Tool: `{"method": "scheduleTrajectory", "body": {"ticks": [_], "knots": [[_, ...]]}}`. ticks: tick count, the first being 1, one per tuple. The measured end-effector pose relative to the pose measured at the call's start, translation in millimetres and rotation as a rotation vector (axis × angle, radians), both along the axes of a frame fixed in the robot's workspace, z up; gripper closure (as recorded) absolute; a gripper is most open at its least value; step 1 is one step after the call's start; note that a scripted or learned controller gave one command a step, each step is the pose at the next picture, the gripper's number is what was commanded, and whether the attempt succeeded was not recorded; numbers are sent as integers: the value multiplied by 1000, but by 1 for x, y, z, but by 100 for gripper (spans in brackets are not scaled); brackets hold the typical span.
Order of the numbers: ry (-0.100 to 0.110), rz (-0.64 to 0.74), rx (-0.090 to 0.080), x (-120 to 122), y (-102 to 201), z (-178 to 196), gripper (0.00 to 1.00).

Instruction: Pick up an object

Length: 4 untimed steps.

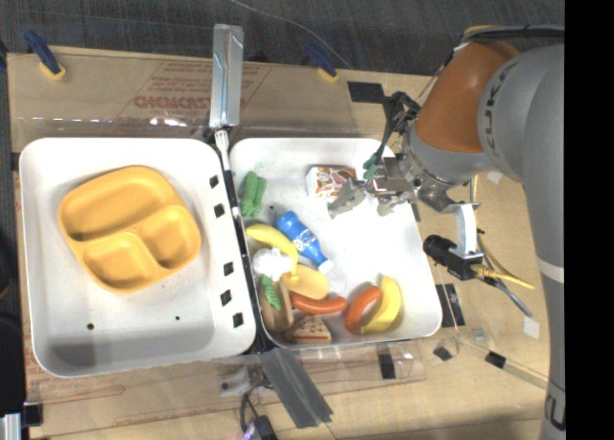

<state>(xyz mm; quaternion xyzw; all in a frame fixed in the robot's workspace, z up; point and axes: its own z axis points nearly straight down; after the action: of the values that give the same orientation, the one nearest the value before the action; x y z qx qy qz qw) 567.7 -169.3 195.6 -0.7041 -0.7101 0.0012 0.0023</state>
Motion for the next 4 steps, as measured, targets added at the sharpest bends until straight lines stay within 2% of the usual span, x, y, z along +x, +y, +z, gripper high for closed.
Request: {"method": "scheduleTrajectory", "body": {"ticks": [2,3,4], "knots": [[0,0,0,0,0,0,0],[-21,-309,-1,-14,28,-85,0],[-5,22,0,-29,53,-103,0]]}}
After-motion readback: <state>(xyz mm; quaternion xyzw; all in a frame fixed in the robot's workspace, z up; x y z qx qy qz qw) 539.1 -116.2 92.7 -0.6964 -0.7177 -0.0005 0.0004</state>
